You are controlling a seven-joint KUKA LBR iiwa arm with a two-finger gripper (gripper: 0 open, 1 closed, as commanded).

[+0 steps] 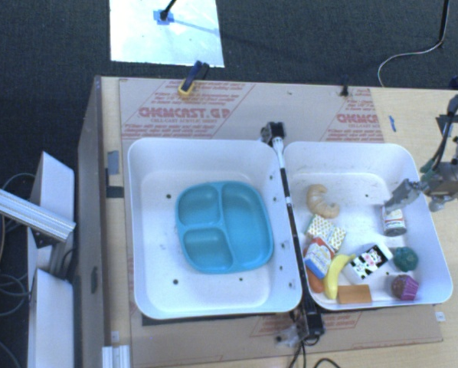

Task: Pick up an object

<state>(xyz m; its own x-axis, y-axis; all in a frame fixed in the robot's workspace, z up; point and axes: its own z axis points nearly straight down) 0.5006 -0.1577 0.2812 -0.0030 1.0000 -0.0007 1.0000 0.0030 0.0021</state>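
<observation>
Blue tray [224,227] in left bin [156,167]

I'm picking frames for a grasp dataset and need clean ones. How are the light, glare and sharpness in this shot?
Camera view: even, soft light with faint shadows; the white bins look bright yet keep their rims, and the floor sheet is washed out by glare; overall softly focused, so the small can label is unreadable and the gripper looks blurry at the right edge.
</observation>
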